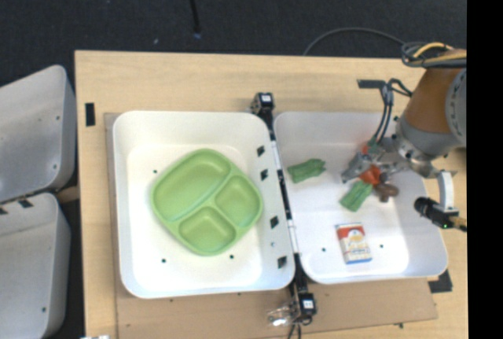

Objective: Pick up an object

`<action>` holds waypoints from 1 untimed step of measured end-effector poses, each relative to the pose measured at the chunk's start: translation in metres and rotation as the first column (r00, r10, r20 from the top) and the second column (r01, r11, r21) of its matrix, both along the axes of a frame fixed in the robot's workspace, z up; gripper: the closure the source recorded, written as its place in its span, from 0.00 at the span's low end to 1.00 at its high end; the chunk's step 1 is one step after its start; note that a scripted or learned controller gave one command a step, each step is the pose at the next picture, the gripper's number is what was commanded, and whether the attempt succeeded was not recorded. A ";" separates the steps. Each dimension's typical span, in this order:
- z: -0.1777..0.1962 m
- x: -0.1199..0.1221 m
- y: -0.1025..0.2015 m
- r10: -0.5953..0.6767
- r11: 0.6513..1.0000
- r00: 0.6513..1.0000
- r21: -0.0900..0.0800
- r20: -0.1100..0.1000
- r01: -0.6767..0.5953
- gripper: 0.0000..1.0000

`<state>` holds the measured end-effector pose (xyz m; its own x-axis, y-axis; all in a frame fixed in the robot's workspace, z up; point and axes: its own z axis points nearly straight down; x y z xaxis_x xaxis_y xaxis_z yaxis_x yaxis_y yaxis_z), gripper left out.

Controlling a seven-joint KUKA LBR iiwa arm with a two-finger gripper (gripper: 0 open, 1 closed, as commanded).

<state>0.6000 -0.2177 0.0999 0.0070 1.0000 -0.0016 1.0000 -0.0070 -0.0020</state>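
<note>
One gripper [368, 166] sits low in the right bin [314, 259], finger spread not discernible, directly above a green block [355, 196], with another green piece [306, 170] and a small box [354, 243] nearby.

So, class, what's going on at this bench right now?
A grey robot arm with an orange band reaches in from the right, its gripper low over the right bin, close above a green block. A second green piece and a small red-and-white box also lie in that bin. The left bin holds a green divided plate. No object is seen lifted yet.
</note>
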 end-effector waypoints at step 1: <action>0.014 0.002 -0.001 -0.002 1.000 1.000 -0.001 0.006 0.002 1.00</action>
